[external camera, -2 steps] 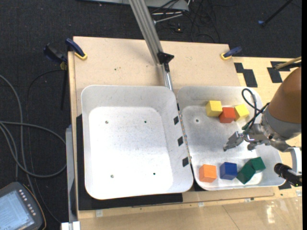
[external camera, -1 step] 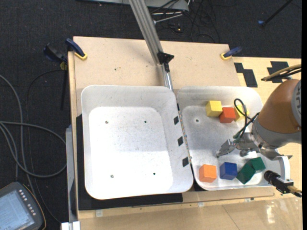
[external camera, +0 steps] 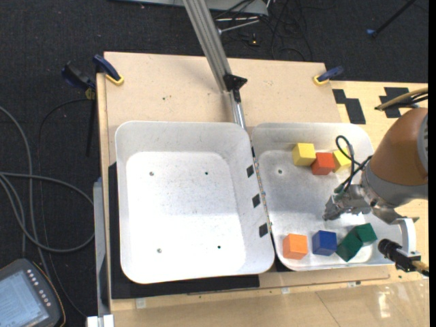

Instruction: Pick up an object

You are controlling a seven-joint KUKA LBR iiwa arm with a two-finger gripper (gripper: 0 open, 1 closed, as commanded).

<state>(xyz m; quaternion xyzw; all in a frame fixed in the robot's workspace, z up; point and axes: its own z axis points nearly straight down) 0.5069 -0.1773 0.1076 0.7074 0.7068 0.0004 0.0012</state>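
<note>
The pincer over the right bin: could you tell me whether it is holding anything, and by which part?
Nothing shows between the tips of the pincer; it hangs over bare bin floor, apart from the blue block.

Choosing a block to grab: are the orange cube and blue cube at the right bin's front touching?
Apart. The camera view shows a strip of white bin floor between the orange cube and the blue cube.

The grey arm with its orange band point(external camera: 403, 157) is seen reaching in from the right, bent downward at the wrist. The metallic two-finger gripper point(external camera: 335, 210) is pointed down and leftward.
</note>
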